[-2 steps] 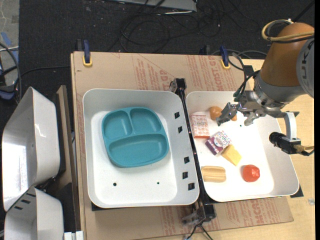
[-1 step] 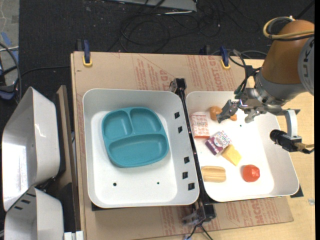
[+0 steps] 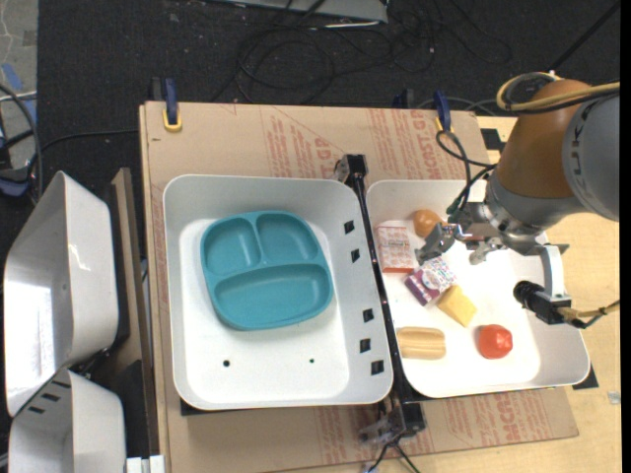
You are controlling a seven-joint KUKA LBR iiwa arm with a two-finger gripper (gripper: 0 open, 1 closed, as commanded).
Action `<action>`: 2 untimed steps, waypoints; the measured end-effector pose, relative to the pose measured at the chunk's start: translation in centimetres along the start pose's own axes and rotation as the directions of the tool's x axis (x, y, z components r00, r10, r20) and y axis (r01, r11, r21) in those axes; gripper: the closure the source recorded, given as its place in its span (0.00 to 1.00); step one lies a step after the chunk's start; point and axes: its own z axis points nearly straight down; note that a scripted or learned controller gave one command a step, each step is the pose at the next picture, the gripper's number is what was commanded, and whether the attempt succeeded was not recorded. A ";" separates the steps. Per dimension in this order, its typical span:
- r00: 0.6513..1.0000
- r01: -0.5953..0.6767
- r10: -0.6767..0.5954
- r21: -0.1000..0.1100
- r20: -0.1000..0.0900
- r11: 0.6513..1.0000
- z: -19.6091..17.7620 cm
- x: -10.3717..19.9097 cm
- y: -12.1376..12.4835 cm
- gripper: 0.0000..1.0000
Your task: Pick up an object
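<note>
There are two white bins on the bench. The left bin (image 3: 187, 264) holds one teal tray (image 3: 264, 269) with three compartments, and the tray lies flat near the middle of it. The right bin (image 3: 562, 368) holds six small things: one pink-and-white packet (image 3: 395, 245) near the wall between the bins, one orange ball (image 3: 425, 222) just beside that packet, one purple packet (image 3: 430, 282), one yellow wedge (image 3: 457, 306) touching the purple packet, one hot dog (image 3: 421, 342) near the front wall, and one red tomato (image 3: 494, 341) to its right.

The arm (image 3: 552, 151) comes in from the right and is cut off at the picture's edge. It hides the back right part of the right bin. The gripper (image 3: 441, 241) hangs low over the right bin, between the orange ball and the purple packet, and its tip seems to touch or nearly touch the top of the purple packet. I cannot tell if the gripper is open or closed, because it is small and blurred. No thing is visibly held. Part of the orange ball is hidden behind the gripper
</note>
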 end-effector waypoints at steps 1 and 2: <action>1.000 0.001 -0.001 0.000 0.000 1.000 6.3 0.5 0.3 0.00; 1.000 0.001 -0.001 -0.004 0.000 1.000 6.2 0.5 0.3 0.00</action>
